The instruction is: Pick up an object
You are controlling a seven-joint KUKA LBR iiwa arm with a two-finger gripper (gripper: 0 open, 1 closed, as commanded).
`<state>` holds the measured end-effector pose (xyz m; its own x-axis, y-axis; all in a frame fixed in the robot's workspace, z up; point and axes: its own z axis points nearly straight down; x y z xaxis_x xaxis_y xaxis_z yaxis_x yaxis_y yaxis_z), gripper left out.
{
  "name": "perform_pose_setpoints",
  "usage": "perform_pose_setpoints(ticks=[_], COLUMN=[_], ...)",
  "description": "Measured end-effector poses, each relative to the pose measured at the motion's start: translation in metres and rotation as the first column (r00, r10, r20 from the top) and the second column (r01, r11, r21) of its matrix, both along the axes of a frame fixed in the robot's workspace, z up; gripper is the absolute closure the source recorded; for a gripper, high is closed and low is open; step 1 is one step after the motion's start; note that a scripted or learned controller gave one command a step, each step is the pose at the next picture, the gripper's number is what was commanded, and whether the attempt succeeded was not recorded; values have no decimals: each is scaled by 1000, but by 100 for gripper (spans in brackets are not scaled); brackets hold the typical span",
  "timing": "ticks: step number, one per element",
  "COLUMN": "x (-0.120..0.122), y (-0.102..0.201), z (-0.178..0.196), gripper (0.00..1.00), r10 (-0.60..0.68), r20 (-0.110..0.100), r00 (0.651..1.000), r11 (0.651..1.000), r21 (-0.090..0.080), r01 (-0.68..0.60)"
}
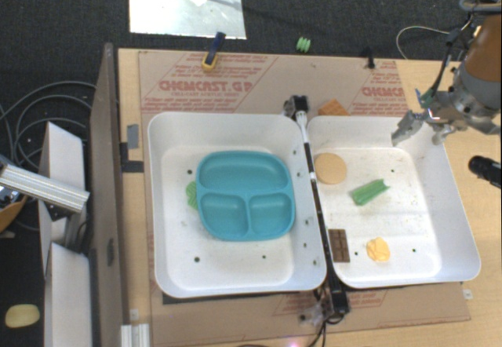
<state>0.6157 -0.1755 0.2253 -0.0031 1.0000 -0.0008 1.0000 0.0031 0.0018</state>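
Inside the right bin: the loose pieces that could be picked all lie flat on its floor, so no object is lifted yet and the task looks barely begun.
Green piece [369, 191]: a small elongated block, lying at a slant near the middle of the right bin [451, 204], apart from its neighbours.
Tan disc [330, 168]: a round flat piece to the left of the green piece, close to the divide between the two bins.
Yellow piece [378, 250]: a small lump toward the near edge of the same bin, below and slightly right of the green piece.
Brown bar [337, 244]: a dark ridged slab at the near-left of the right bin, by the divide.
Left bin [169, 180]: carries a teal divided plate [245, 195] with a bit of green showing at the plate's left rim; what that bit is cannot be told.
Pincer [427, 127]: hangs over the far right rim of the right bin, well apart from every piece; nothing sits between its fingers, and whether they stand apart or together cannot be told from this slant.
Arm [480, 71]: reaches in from the right, grey with the orange band above the wrist.
Surface [235, 78]: printed cardboard under both bins, with an orange scrap [333, 108] just beyond the right bin's far rim.
Left to do: by my judgement everything, namely choosing a piece, coming down over it, closing and lifting.
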Motion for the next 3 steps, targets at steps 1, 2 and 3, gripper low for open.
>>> perform_pose_setpoints(ticks=[1, 2, 3], x=[-49, -51, -49], y=[48, 53, 52], z=[-96, -143, -130], gripper=[0, 0, 100], r10=[1, -2, -1], r20=[-12, -3, 1], r00=[1000, 1000, 1000], r11=[1000, 1000, 1000], r21=[6, 2, 1], r01=[-1, 2, 1])
